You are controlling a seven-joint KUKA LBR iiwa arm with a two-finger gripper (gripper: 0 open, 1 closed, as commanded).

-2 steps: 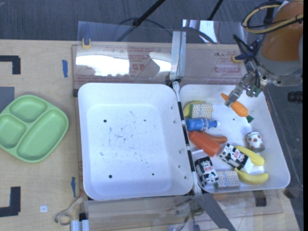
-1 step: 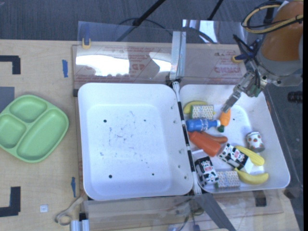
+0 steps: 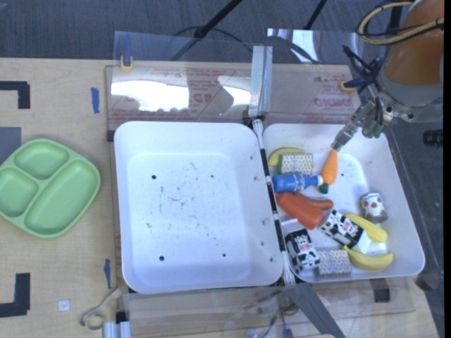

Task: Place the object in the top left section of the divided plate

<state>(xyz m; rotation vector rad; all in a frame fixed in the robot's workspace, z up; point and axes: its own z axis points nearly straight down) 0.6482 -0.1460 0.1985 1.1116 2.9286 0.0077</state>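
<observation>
Hovering just above the carrot [image 3: 330, 166], the gripper [image 3: 340, 141] needs a straight descent onto it; whether its fingers are apart cannot be told.

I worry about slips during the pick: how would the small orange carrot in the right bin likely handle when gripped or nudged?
The carrot looks like smooth toy plastic, so probably light, stiff and a little slippery. Its tapered, rounded body may roll or pivot if nudged. It lies beside the blue bottle, which could block a finger.
</observation>
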